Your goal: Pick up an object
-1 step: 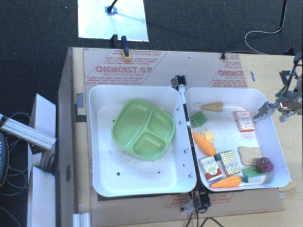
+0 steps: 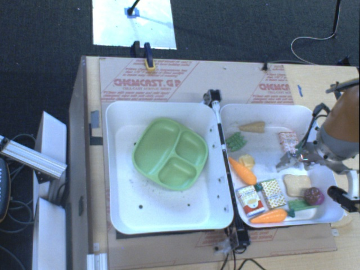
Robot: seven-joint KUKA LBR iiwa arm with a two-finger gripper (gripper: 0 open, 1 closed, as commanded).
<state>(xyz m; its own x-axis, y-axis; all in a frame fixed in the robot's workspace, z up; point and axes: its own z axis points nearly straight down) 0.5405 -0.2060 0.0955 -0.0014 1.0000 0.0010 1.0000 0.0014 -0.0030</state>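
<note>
I'm looking down on a desk [image 2: 169, 75] covered by a sheet printed "CHEMCAST GP" in red, standing on dark carpet [image 2: 45, 32]. The left bin [image 2: 121, 207] is holding a green divided plate [image 2: 170, 153]. The jaws [image 2: 289, 161] are hovering in the right bin [image 2: 270, 114] — whether apart or together, I cannot tell — just above a toast slice [image 2: 296, 184], near an orange carrot [image 2: 242, 171].

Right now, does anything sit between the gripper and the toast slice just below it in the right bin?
Nothing visible does. The gripper hangs just above the toast slice, with bare bin floor between; the purple ball lies beyond the toast.
</note>
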